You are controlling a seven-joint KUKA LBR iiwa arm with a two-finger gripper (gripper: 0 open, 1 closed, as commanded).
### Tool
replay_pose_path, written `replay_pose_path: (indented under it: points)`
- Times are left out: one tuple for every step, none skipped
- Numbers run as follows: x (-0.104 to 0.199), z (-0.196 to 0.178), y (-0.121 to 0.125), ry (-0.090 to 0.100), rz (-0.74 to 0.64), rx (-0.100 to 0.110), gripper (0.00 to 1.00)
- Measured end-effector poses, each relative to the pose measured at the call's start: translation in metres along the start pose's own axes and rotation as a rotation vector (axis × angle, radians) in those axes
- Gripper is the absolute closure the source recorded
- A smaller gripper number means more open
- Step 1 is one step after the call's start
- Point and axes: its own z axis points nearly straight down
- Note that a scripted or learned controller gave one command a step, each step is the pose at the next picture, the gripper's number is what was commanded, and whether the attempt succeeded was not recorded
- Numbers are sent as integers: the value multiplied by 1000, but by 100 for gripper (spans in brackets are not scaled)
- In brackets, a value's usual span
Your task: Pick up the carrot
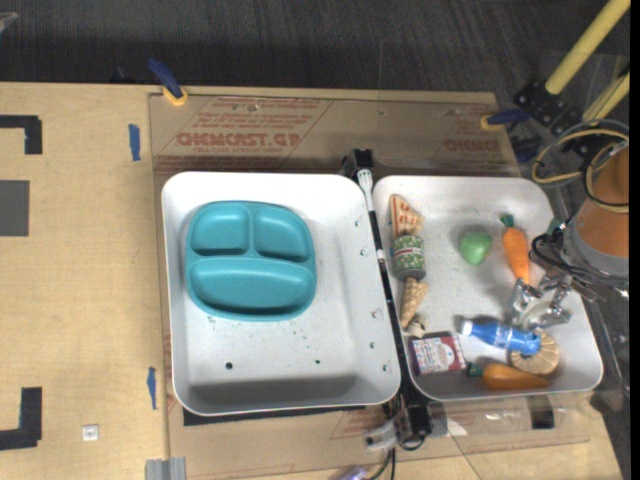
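Note:
A carrot (515, 252) with a green top lies in the right bin (440, 193) near its right wall, pointing toward the front. My gripper (538, 305) hangs just below the carrot's tip, over the bin's right front part, above a blue and white tube (497, 334). The grey arm with its orange band (605, 226) comes in from the right. A second orange, carrot-like piece (515, 375) lies at the bin's front edge. I see nothing held in the gripper.
The right bin also holds a green lime (475, 246), a pizza slice (403, 212), a green can (408, 257), a cone (412, 303), a red box (437, 354) and a round waffle (546, 352). A teal divided plate (250, 259) sits in the left bin (300, 368).

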Motion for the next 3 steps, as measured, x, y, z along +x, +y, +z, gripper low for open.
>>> replay_pose_path:
  points:
    - [7, -145, 22, -1, 78, 7, 100]
    - [8, -139, 24, 2, 79, -5, 0]
    - [-12, -14, -10, 0, 245, 1, 0]
